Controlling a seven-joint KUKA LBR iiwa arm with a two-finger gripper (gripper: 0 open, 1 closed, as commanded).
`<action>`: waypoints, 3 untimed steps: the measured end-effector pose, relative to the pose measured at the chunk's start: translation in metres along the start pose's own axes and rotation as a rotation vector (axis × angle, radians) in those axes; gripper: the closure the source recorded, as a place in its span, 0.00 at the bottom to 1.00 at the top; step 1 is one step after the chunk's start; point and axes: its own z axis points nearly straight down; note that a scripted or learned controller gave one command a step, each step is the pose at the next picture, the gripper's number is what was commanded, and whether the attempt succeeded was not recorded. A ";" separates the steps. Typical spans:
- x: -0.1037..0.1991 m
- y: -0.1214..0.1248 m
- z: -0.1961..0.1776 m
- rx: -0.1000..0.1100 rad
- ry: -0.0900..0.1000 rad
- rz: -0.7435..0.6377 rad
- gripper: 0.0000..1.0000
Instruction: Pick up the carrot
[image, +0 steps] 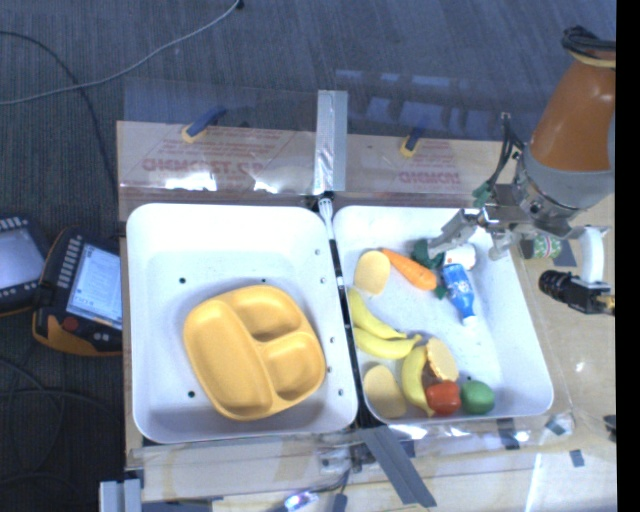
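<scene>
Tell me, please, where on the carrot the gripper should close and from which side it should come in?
Grip the carrot across its orange middle, coming from above. It lies flat on the right bin, slanting from its green top near the gripper down toward the blue-and-white tube; closing across the narrow width probably avoids both neighbours.

Tray (255, 350) in left bin (150, 300); carrot (413, 268), bananas (385, 340) in right bin (525, 340).

Glossy white plastic bins (150, 330); matt yellow plastic tray (255, 350); smooth orange carrot (412, 268)
</scene>
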 end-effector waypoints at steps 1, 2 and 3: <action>0.031 0.034 0.093 0.003 0.001 0.194 0.00; 0.004 0.080 0.181 -0.012 0.000 0.419 0.00; 0.007 0.048 0.180 -0.021 -0.004 0.143 0.00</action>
